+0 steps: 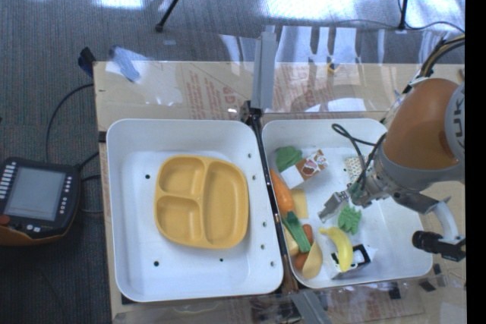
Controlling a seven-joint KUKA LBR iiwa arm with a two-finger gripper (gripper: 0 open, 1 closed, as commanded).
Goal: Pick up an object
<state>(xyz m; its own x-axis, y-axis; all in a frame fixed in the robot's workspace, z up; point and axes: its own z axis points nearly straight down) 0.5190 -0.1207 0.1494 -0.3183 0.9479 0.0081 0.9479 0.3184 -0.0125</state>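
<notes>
Two white bins sit side by side on the worktop; the left bin (129, 163) bears a yellow divided plate (202, 201), the right bin (410, 258) a heap of toy food along its left wall. The end effector (343, 202) hangs over that bin's middle, just above a green leafy piece (350, 220) beside a banana (339, 245); how wide it stands, I cannot tell. The risk: crowded pieces touch, so closing may nudge the banana or pinch nothing.

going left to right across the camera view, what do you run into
Teach pendant → left bin → yellow divided plate → carrot → banana → pincer → arm's orange band.
</notes>
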